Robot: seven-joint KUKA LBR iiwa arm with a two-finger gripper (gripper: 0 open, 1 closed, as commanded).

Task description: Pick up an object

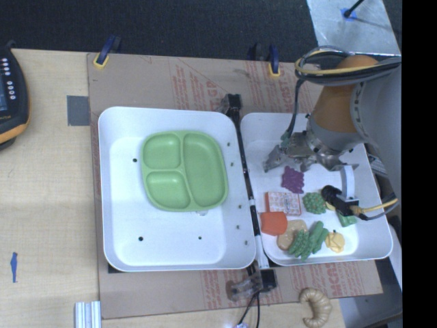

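There is red print on the brown board (171,80) under the two bins, but it is too faint to read. The pink and white card (283,201) in the right bin (256,132) has small marks on it that are too small to read.

The gripper (283,154) is low in the right bin, at about 10 o'clock from the bin's middle. The grey arm (355,108) hides its top part, and I cannot tell if it is wide or narrow. I see nothing held in it.

The purple toy grapes (292,179) lie just beside the gripper, at its 5 o'clock. The card lies at 6 o'clock from the grapes. The toy broccoli (314,202) is at 3 o'clock from the card. The red block (274,223) is at 7 o'clock from the card. The green pea pods (308,240) and a small yellow toy (334,241) lie near the bin's 6 o'clock rim.

The left bin (119,183) holds a green plate (184,171) with three parts.

A tan curled thing (315,305) lies outside the bins, at 6 o'clock from the right bin. I cannot tell what it is. A black and orange box with buttons (10,94) is cut off by the left edge.
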